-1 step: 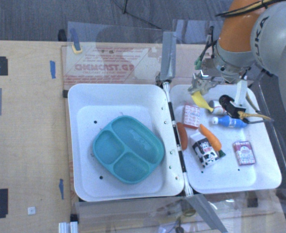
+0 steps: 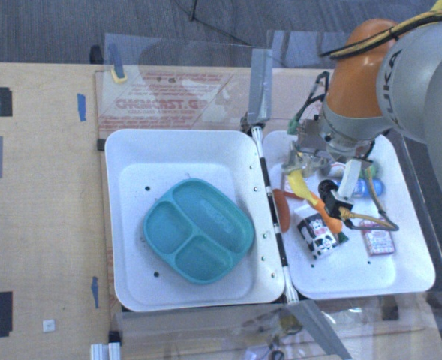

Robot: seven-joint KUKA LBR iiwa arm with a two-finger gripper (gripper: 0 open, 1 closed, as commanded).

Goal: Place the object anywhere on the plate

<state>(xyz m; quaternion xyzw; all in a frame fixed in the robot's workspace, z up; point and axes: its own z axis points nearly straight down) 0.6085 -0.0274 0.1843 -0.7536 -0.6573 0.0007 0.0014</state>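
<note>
A teal three-compartment plate (image 2: 199, 231) lies in the left bin (image 2: 123, 163), with nothing on it. The KUKA arm (image 2: 371, 73) reaches over the right bin (image 2: 408, 268), its gripper (image 2: 311, 152) low at the bin's eleven o'clock corner above a yellow banana-shaped toy (image 2: 302, 184). An orange carrot toy (image 2: 281, 208), a black-and-white toy (image 2: 318, 235) and a small pink packet (image 2: 379, 241) sit clustered toward the bin's centre.

A light wooden bench (image 2: 40, 201) bears two shallow white bins (image 2: 130, 156) side by side
</note>
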